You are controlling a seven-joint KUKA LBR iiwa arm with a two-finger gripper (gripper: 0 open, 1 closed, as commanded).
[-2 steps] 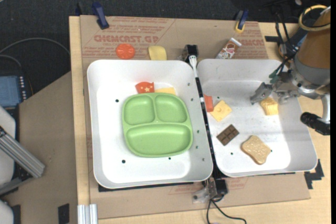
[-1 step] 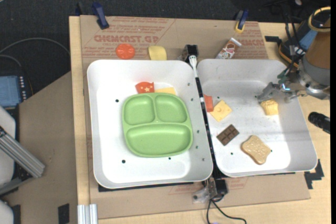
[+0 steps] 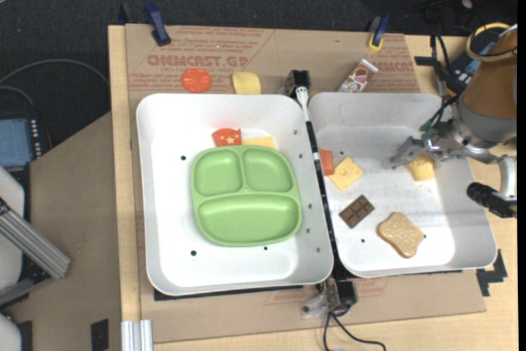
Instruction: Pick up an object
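My gripper [image 3: 419, 154] hangs over the right bin's [image 3: 386, 113] far right part, on the grey arm with the orange band. A small yellow block [image 3: 422, 169] lies directly under it, touching or nearly touching it. Further left in the same bin are a yellow cheese wedge [image 3: 348, 173] and an orange piece [image 3: 327, 162] by the left wall. Nearer the front sit a brown chocolate square [image 3: 356, 212] and a tan toast slice [image 3: 401, 233].
The left bin [image 3: 164, 177] holds a green divided plate [image 3: 245, 197], with a red piece [image 3: 227, 136] and a pale yellow piece [image 3: 261, 142] behind it. On the cardboard behind the bins lie an orange disc [image 3: 196, 80], a yellow lump [image 3: 246, 83] and a snack wrapper [image 3: 358, 77].
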